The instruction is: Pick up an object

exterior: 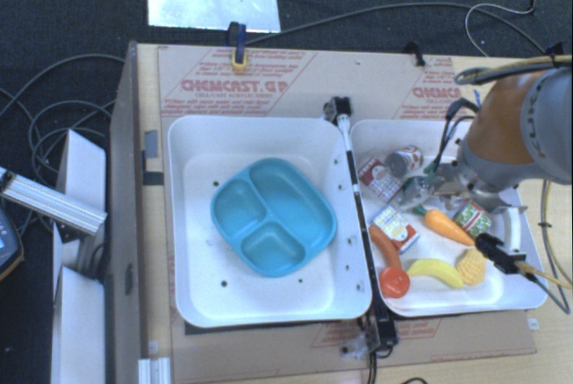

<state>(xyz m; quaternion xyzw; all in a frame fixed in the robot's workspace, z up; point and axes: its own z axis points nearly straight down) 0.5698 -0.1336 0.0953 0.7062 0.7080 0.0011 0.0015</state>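
Observation:
The right bin (528,297) holds several toy foods. A silver can (405,160) lies at the back, with a red-and-white packet (380,178) to its left. Toward the front are a small carton (397,228), an orange carrot (448,227), a green box (471,218), a banana (435,271), a yellow corn piece (473,267), a red sausage (385,246) and a tomato (395,282). My gripper (421,191) is low in this bin, just in front of the can and behind the carrot. Nothing is visibly lifted.
The left bin (192,284) holds a blue divided plate (272,216). A black-edged divider (356,194) runs between the bins. The grey and orange arm (510,127) covers the right bin's back right. Cables (54,96) lie off the bench at the left.

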